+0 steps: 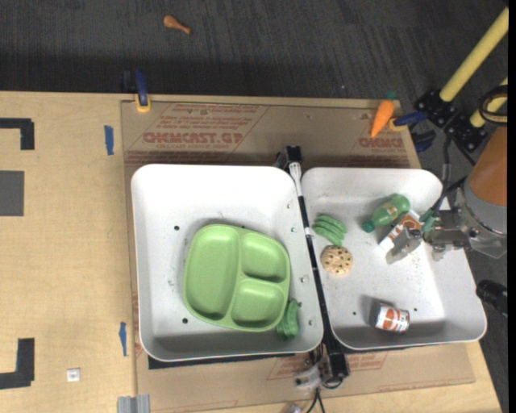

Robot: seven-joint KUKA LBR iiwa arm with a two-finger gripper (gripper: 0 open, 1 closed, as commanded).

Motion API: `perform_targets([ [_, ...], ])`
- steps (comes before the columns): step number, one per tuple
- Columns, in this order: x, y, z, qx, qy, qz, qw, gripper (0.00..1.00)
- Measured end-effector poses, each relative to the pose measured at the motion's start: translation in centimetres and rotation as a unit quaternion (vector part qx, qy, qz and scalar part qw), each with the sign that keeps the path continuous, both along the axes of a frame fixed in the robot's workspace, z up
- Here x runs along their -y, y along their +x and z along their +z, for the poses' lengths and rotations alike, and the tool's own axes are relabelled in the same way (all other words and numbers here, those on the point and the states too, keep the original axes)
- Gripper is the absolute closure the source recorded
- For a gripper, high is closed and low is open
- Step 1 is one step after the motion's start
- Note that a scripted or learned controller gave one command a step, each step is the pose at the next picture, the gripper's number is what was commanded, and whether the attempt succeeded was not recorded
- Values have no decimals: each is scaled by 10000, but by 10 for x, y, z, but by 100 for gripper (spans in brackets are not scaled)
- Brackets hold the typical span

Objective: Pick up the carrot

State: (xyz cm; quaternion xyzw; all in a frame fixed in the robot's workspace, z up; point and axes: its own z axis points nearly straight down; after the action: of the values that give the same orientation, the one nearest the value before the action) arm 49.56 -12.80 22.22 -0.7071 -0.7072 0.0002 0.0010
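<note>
The carrot (382, 118) is orange with a small green top. It lies on the brown bench board behind the right bin (451, 323), just outside the bin's back rim. My gripper (401, 240) reaches in from the right and hangs low over the right bin's middle right. It is just below and right of a green bottle (386, 211), well in front of the carrot. A small red and white patch shows at its tip; I cannot make out what it is.
The right bin also holds a ridged green piece (330, 228), a speckled cookie (336, 259) and a red and white can (392, 318). A green divided plate (235, 277) fills the left bin (161, 193), with a small green item (289, 319) at its corner. An orange scrap (176, 24) lies on the dark floor.
</note>
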Motion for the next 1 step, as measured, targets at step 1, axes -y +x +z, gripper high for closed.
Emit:
perform_targets([
  [1,-85,-17,-38,-4,0,-442,9990,0],
])
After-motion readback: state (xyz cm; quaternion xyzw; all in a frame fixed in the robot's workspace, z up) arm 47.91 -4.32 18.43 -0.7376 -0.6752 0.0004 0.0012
